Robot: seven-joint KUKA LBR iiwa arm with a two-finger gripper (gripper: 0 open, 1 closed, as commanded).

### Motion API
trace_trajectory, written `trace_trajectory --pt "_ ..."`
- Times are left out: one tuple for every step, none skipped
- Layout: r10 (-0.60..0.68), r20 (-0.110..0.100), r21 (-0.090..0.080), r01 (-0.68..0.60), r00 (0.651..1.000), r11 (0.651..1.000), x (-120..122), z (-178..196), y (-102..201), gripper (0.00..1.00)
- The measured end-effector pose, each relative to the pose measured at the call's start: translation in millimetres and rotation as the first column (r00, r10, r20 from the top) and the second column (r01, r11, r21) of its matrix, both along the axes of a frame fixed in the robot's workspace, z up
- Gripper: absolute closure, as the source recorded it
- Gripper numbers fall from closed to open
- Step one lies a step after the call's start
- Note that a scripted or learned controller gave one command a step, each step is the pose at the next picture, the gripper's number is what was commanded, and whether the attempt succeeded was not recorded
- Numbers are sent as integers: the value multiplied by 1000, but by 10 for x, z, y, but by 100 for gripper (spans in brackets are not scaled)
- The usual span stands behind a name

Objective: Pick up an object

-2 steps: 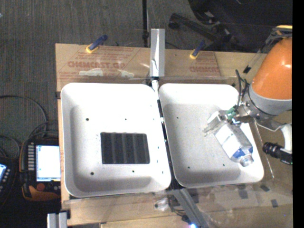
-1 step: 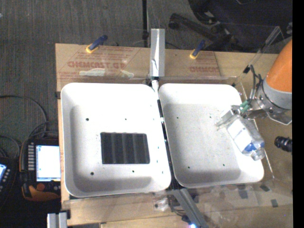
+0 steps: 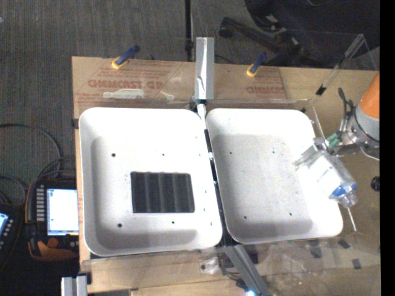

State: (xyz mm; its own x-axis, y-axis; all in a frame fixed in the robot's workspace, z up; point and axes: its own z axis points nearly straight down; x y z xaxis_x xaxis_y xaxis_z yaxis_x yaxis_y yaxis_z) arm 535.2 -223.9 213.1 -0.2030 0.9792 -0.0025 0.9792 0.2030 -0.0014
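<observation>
The one clear candidate for picking was a dark ribbed block [image 3: 162, 192], lying flat on the floor of the left bin [image 3: 92, 165], a little below its middle and apart from every wall. The hand [image 3: 318, 159] hung over the right-hand side of the right bin [image 3: 259, 165], well apart from that block, with the divider between the bins in the way.

To do the step well, the arm [image 3: 370, 113] would need to carry the hand high across the shared rims rather than drag it through them. It should then come down straight over the block's middle. The block looked low and wide, so closing across its shorter side, with the ribs running between the contact faces, seemed the safer choice. A grasp taken off-centre would likely tip it or slide off its edge.

The arm reached in from the right edge, its orange band [image 3: 378, 100] just in view, and the hand slanted down and left toward the bin floor. Whether the hand was spread or pressed together could not be told. A pale translucent shape with a blue spot [image 3: 340, 193] sat below it near the bin's right rim. That was perhaps part of the hand, perhaps a separate thing, too blurred to say.
</observation>
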Motion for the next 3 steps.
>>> trace_trajectory --pt "-233 -3 4 233 973 973 -214 -948 802 0" --pt "-106 -1 2 106 994 994 682 -1181 428 0" --pt "64 24 4 -64 998 998 152 -1187 93 0"
